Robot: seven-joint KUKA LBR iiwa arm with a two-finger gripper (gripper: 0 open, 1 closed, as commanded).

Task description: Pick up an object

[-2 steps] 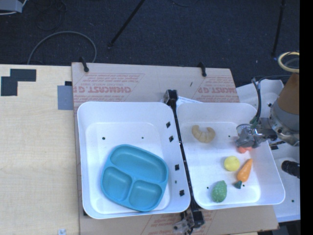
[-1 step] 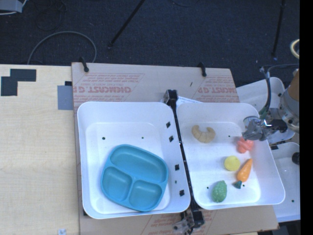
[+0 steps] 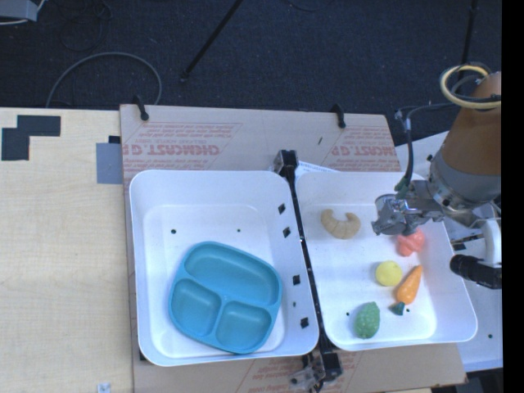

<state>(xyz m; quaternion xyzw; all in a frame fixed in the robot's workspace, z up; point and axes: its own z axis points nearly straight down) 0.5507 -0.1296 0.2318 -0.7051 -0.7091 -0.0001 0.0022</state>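
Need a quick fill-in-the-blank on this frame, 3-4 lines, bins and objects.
1. The blue plastic divided tray lies in the ____ white bin.
2. The tray has ____ compartments.
3. The small yellow ball-shaped toy lies just left of the ____ carrot-shaped toy.
4. The tool hovers to the right of the tan ____-shaped toy.

Missing words: left; three; orange; croissant

Claw (image 3: pixel 391 218) over right bin (image 3: pixel 458 334), beside pink toy (image 3: pixel 412 242), blue tray (image 3: pixel 223 295) in left bin (image 3: pixel 147 219)
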